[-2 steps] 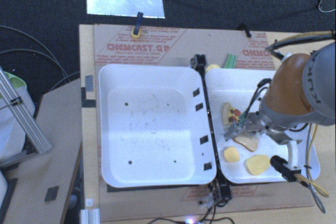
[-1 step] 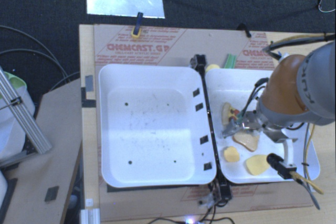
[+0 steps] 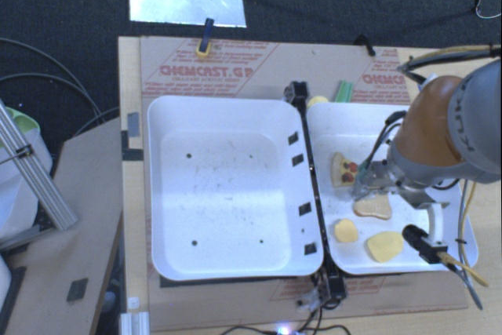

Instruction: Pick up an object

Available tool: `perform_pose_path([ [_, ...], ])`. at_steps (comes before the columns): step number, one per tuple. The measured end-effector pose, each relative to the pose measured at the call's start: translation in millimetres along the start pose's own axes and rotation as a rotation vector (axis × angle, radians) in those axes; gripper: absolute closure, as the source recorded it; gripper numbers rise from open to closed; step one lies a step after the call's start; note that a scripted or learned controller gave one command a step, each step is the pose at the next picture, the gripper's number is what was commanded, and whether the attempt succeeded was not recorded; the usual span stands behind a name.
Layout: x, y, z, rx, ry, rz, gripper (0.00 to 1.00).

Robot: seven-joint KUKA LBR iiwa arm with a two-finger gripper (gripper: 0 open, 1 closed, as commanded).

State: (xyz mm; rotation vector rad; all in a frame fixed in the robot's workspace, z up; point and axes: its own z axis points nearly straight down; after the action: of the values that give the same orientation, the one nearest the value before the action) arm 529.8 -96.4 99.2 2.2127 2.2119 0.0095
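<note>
- camera view, fixed overhead at a slant: two shallow white bins side by side on a table [image 3: 133,169], resting on a sheet of board printed with red lettering [image 3: 205,71].
- left bin [image 3: 169,118]: white, shallow, with a few small dark specks on its floor.
- right bin [image 3: 337,115]: white, touching the left bin along a dark seam fitted with small black clips.
- arm [image 3: 451,129]: grey with an orange band above the wrist, reaching in from the right and over the right bin.
- tool [image 3: 367,186]: low over the middle of the right bin, between the pizza slice and the toast piece; cannot tell how it is set or whether it has hold of anything, since the wrist covers it.
- pizza slice [image 3: 343,169]: toy wedge, yellow with red spots, on the right bin's floor just left of the tool.
- toast piece [image 3: 372,207]: pale tan, flat, just below the tool, near or touching it.
- small yellow lump [image 3: 346,231]: rounded, near the front of the right bin, left of the larger piece.
- large yellow piece [image 3: 384,246]: flattish, by the right bin's front wall.
- yellow ball [image 3: 318,101]: at the rear edge between the bins.
- green stick [image 3: 343,92]: beside the ball, behind the right bin.
- metal plate [image 3: 188,0]: shiny square on the dark floor beyond the table.
</note>
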Motion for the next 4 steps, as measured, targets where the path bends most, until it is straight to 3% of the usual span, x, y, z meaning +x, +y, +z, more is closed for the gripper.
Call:
perform_pose_path([
  [1,0.1,-0.2,0.5,0.000,0.000,0.000,0.00],
  [2,10.9,36.1,11.8,0.002,0.001,-0.005,0.00],
  [3,-31.8,83.2,14.7,0.006,0.002,-0.002,0.00],
  [4,-21.8,-34.0,15.1,0.022,0.008,0.002,0.00],
])
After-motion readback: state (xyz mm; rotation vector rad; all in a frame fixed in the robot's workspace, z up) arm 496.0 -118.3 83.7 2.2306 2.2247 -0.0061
